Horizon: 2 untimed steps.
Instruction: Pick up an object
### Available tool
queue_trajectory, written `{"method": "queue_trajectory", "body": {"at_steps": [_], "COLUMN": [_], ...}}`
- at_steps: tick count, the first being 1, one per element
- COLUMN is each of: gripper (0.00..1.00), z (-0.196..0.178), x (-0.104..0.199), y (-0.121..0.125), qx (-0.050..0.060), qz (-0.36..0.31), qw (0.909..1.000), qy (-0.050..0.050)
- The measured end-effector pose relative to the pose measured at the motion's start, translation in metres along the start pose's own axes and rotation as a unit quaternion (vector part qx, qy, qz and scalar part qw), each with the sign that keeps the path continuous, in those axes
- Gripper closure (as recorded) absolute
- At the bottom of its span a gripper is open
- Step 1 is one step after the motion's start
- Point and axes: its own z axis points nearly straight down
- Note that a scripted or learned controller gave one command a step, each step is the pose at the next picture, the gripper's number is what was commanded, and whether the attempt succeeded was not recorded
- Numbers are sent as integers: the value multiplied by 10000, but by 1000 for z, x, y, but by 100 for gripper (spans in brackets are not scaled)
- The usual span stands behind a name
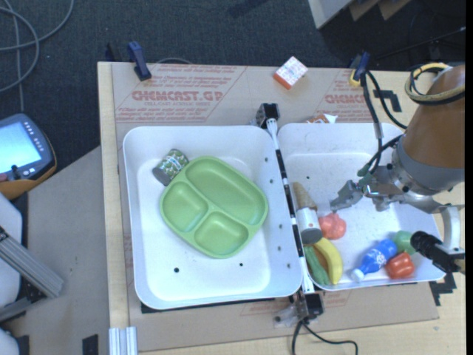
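Red-orange ball (332,226) in the right bin (325,143), just below and left of the gripper (347,194), touching nothing of it; jaw state impossible to tell at this slant. Close around that ball: a grey-capped brown bottle (303,211) just left along the bin divider, a banana (329,261) just below, and farther right a blue-and-white bottle (375,259), a red pepper-like piece (400,266) and a green piece (403,239). Well left of the ball, in the left bin (144,220), a green divided plate (214,205) with a crumpled packet (170,166) at its upper-left edge.
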Motion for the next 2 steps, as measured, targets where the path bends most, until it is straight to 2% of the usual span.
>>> {"method": "queue_trajectory", "body": {"at_steps": [1, 2], "gripper": [0, 0], "z": [69, 92], "x": [-1, -7], "y": [15, 4], "qx": [35, -77], "qz": [0, 22], "qw": [10000, 9999], "qy": [7, -61]}}
